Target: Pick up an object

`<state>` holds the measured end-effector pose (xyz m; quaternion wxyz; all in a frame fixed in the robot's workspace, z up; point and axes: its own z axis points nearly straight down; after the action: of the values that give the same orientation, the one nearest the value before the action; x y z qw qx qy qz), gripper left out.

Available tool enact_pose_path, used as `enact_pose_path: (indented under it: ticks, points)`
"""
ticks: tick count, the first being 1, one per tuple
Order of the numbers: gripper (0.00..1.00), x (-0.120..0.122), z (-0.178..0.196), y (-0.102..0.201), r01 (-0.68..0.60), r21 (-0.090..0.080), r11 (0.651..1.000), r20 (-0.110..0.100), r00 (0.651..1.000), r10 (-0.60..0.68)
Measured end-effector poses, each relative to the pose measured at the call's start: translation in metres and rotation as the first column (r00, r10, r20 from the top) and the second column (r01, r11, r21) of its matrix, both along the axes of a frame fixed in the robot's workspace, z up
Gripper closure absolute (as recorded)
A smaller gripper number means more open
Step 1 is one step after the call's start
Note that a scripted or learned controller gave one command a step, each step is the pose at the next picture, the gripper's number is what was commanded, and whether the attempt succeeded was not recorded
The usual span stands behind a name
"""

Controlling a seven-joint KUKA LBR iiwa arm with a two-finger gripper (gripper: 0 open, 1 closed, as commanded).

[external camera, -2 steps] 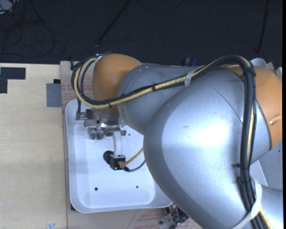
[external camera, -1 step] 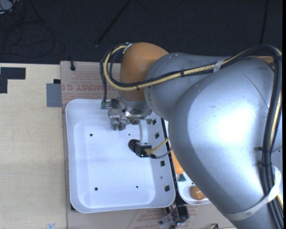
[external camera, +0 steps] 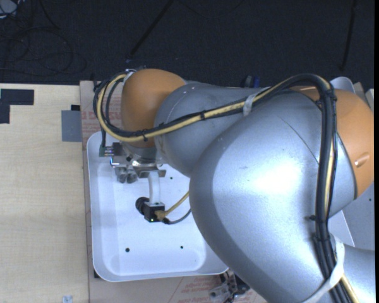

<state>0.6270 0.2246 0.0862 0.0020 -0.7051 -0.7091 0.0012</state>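
One tool (external camera: 130, 168): low over the far left corner of the white bin (external camera: 114, 235); its width cannot be told.
Object: perhaps hidden behind the arm (external camera: 259, 188); weight, stiffness and hold point cannot be judged.

This looks like a robotics lab: a big grey arm (external camera: 271, 188) with an orange band (external camera: 145, 100) reaches over a pale wooden surface (external camera: 31, 201) carrying a shallow white bin (external camera: 145, 257), and loose cables (external camera: 3, 4) trail across the dark floor (external camera: 240, 30) behind it.

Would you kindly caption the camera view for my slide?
Grey KUKA arm reaches across a white bin, gripper over its floor.
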Motion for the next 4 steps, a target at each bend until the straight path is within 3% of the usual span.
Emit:
enact_pose_path:
  ticks: [1, 2, 3, 4]
  points:
    - [1.00, 0.006, 0.001, -0.108, 0.014, -0.006, 1.000, -0.001, 1.000, -0.014]
    - [1.00, -0.031, 0.130, -0.073, 0.001, 0.003, 1.000, 0.011, 1.000, -0.001]
    - [1.00, -0.056, 0.019, -0.010, 0.000, -0.003, 1.000, -0.010, 1.000, 0.000]
    - [1.00, -0.081, 0.000, 0.019, 0.003, -0.003, 1.000, 0.000, 1.000, -0.003]
